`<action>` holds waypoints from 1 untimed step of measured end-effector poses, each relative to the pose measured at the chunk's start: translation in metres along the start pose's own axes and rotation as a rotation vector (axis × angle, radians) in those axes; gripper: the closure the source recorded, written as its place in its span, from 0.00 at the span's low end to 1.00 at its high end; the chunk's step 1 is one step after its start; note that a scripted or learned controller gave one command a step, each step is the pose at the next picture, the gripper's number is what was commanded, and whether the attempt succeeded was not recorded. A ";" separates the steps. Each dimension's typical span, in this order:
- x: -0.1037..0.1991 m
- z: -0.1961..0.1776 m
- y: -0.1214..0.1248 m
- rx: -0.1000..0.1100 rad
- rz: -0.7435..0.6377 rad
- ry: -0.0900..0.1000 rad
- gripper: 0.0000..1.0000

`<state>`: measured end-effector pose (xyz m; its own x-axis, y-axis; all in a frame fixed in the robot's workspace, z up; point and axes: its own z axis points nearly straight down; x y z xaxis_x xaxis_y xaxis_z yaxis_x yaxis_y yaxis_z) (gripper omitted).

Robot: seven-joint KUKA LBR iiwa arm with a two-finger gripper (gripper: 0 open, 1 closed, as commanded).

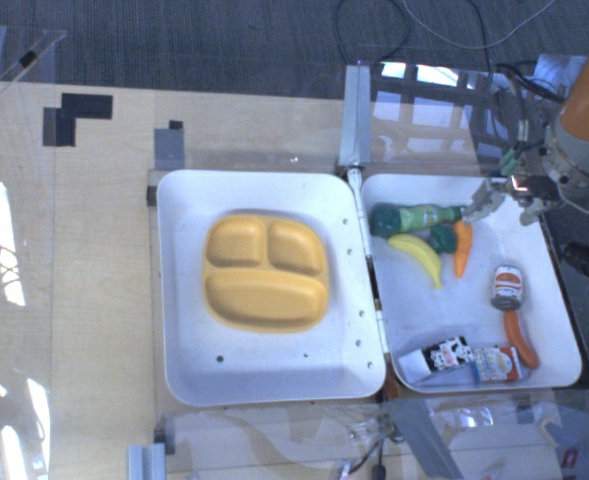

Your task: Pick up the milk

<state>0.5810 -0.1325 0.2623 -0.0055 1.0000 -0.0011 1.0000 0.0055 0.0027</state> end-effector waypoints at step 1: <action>-0.006 0.120 -0.057 0.000 -0.081 0.001 0.00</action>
<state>0.5244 -0.1391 0.1425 -0.0861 0.9963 -0.0003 0.9963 0.0861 0.0023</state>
